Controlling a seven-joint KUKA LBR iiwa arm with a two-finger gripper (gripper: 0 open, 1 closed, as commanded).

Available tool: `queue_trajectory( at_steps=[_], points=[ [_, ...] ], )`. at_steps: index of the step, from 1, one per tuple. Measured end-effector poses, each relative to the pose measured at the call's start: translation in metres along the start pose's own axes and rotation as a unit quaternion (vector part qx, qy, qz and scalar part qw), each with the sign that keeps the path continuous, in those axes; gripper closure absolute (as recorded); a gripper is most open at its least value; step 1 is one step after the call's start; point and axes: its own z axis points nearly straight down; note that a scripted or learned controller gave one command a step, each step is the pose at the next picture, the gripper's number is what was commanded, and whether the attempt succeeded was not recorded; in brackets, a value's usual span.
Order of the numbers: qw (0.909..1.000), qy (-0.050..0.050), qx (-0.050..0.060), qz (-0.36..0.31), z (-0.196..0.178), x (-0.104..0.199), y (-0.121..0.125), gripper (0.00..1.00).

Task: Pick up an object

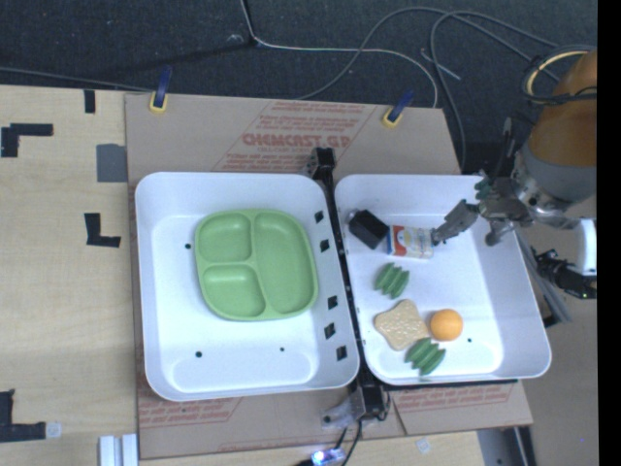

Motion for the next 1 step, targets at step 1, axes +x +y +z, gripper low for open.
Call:
queue_trajectory(
  at_steps=[1],
  points=[
    [1.0,-0.001,-0.006,-0.002,-0.007,0.0003,0.0027,0.0]
  ],
)
